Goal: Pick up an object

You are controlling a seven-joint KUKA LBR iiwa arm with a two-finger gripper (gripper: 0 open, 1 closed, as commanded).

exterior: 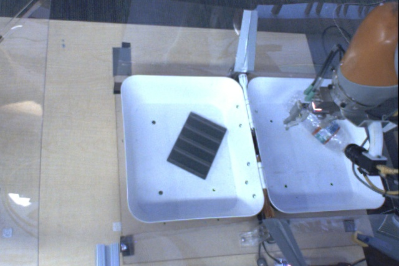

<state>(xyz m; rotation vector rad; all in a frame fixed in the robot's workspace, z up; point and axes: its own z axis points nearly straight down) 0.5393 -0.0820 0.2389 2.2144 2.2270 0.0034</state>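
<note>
A dark grey ribbed rectangular block (197, 144) lies tilted in the middle of the left white bin (143, 196). In the right white bin (299, 187), a small clear plastic item with red and blue marks (326, 132) rests near the far right side. My gripper (298, 114) hangs low over the upper part of the right bin, just left of and above that clear item. The grey arm with its orange band (374, 40) hides the bin's far right corner. I see nothing plainly between the gripper's tips.
A metal divider rail (245, 43) runs back from the seam between the two bins. Black cables (365, 162) hang along the right bin's right rim. A clear panel edges the wooden bench (62, 134) on the left.
</note>
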